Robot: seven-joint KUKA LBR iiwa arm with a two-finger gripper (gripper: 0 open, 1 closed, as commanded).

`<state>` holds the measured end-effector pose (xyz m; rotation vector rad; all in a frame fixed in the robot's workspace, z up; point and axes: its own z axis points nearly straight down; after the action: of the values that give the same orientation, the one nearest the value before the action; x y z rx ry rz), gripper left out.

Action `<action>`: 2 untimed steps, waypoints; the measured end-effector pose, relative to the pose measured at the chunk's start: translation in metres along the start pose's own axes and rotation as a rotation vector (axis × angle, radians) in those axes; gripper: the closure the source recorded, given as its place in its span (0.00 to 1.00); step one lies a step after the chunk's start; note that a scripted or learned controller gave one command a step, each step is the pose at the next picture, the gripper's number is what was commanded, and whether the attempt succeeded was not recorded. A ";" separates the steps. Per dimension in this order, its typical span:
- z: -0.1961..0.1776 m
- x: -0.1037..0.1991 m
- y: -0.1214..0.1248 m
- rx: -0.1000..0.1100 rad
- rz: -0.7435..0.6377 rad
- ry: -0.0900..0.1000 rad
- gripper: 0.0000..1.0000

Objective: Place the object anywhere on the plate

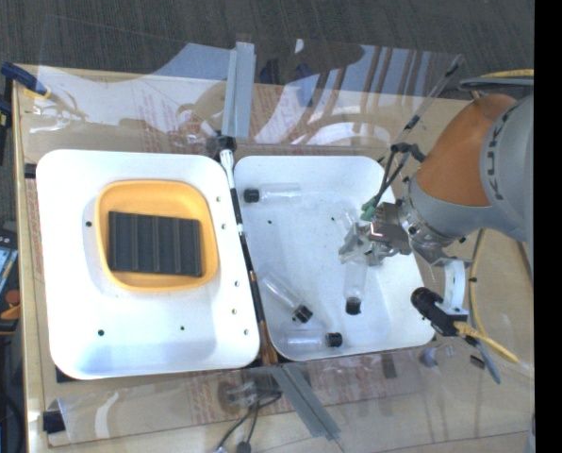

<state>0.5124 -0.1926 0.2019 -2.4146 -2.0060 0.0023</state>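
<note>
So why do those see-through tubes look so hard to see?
In the camera view, the clear tubes blend into the bright white right bin; mostly their dark caps stand out. Pale streaky reflections run across the top of the bench, and the gripper looks slightly soft.

The left bin (pixel 64 338) and the right bin (pixel 305 173) look like smooth, matt white plastic. The yellow plate (pixel 154 196) has a glossy rim around a dark ribbed centre. The black-capped tubes (pixel 355 286) seem clear plastic.
</note>
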 end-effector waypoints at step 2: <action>-0.024 0.082 0.078 0.000 -0.328 -0.001 1.00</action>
<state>0.6044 -0.1263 0.2258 -2.0557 -2.3735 0.0025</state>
